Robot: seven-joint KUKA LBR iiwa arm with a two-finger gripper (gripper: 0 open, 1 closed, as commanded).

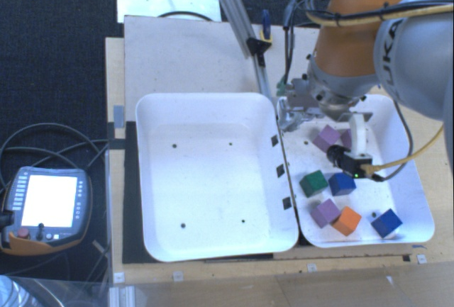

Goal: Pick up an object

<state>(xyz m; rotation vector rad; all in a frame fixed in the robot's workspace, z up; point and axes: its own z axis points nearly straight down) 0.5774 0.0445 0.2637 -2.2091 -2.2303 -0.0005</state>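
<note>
Several small blocks lie in the right bin (418,217): a purple block (328,137) near the back, a green block (313,183), a blue block (342,183), a second purple block (326,212), an orange block (347,220) and another blue block (386,222) at the front right. My gripper (289,113) hangs low over the back left corner of the right bin, close to the wall between the bins. It is left of the rear purple block and apart from it. The arm's wrist hides the back of this bin.
The left bin (152,157) adjoins the right one. A slanted metal pole (234,1) crosses behind the bins toward the gripper. A teach pendant (46,210) rests off the bench at the left. A yellow cable (411,153) loops over the right bin.
</note>
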